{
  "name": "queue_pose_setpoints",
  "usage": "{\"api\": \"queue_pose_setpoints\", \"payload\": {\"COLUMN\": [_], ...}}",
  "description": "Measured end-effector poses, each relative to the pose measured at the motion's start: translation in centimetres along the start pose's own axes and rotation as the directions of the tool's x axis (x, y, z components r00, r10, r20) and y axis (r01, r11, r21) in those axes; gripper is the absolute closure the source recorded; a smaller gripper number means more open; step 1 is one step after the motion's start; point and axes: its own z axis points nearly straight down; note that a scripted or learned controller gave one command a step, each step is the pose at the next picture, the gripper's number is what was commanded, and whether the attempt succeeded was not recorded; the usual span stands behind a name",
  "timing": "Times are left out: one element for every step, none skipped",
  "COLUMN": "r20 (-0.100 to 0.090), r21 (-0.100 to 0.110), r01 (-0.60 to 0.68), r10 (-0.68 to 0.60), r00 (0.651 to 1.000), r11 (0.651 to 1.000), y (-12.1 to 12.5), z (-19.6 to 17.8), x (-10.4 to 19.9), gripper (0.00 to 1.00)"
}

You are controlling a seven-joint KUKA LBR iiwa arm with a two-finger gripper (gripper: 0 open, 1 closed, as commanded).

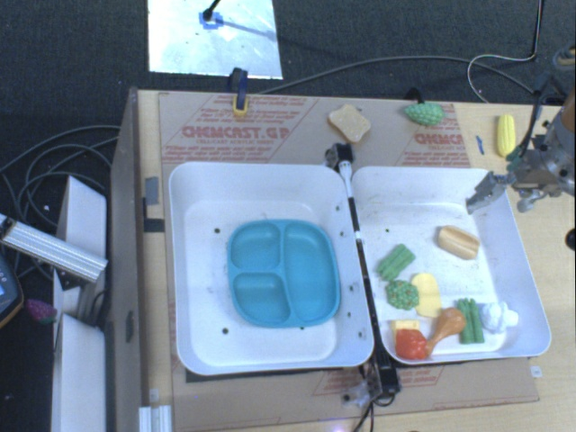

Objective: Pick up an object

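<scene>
My gripper [502,198] reaches in from the right and hangs over the far right corner of the right bin [423,196]. It is open, with nothing between its fingers; one finger [480,195] points left toward the bin's middle. A tan bread roll [458,241] lies just below and left of it. Further toward the front of this bin lie a green pea pod [394,261], a broccoli piece [401,292], a yellow piece [426,293], a red piece [409,343], a drumstick [443,327], green beans [470,320] and a white piece [497,316].
The left bin [202,196] holds a blue divided plate [283,272]. On the cardboard behind the bins lie a bread slice [349,122], a green knobbly toy [425,113] and a yellow corn cob [506,135]. Cables run behind the bench.
</scene>
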Motion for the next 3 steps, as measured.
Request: {"api": "queue_pose_setpoints", "payload": {"r20": [-0.002, 0.001, 0.001], "r21": [0.004, -0.003, -0.001], "r01": [0.0, 0.001, -0.002], "r10": [0.0, -0.001, 0.002], "r00": [1.0, 1.0, 1.0], "r11": [1.0, 1.0, 1.0], "y": [-3.1, 5.9, 0.3], "z": [14.0, 10.8, 8.3], "x": [5.7, 4.2, 4.2], "gripper": [0.0, 0.0, 0.0]}}
